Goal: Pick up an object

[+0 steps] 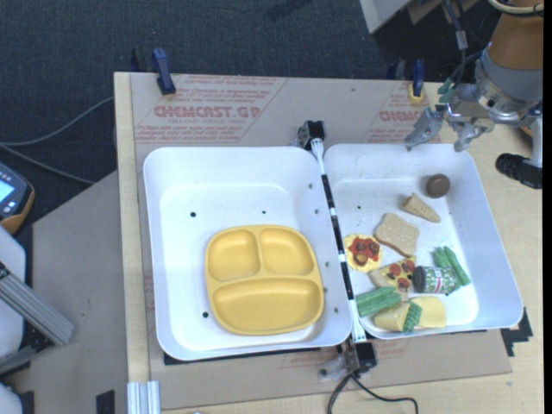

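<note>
From my remote seat, two white bins sit side by side on the table (pixel 129 231); the left bin (pixel 172 188) holds one yellow divided plate (pixel 262 279); the right bin (pixel 483 231) holds play food crowded at its near end: green beans (pixel 378 300), a small can (pixel 434 279), two pizza pieces (pixel 363 249), a bread slice (pixel 397 233); farther back lie a cheese wedge (pixel 421 207) and a brown ball (pixel 437 185), apart from the rest; beyond the far rim, my tool (pixel 440 133) hangs with its fingers spread, gripping nothing.
</note>
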`<control>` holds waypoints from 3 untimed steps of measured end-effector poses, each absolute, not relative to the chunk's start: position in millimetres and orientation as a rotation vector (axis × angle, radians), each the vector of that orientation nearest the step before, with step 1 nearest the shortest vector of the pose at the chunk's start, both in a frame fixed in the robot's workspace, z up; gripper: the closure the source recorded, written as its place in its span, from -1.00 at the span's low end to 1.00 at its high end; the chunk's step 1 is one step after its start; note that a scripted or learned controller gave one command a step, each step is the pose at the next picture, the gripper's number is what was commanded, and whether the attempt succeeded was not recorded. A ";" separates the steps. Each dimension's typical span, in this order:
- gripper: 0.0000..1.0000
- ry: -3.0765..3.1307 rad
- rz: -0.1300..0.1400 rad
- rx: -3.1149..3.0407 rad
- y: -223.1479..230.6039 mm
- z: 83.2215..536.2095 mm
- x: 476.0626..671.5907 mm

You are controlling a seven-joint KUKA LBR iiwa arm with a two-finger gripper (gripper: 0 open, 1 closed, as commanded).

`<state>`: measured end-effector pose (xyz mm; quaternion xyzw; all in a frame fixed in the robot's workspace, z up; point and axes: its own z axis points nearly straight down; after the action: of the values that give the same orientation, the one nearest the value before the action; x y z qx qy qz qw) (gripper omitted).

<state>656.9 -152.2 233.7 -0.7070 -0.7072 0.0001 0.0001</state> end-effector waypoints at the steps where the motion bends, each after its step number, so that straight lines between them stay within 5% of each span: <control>1: -1.00 -2.209 0.012 -2.220 -200.3 75.1 632.7; 2: 1.00 -2.224 -0.002 -2.224 -198.2 95.9 638.2; 3: 1.00 -2.221 0.002 -2.217 -160.3 109.3 613.4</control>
<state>613.4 -160.3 109.3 -0.7064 -0.7078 0.0005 0.0019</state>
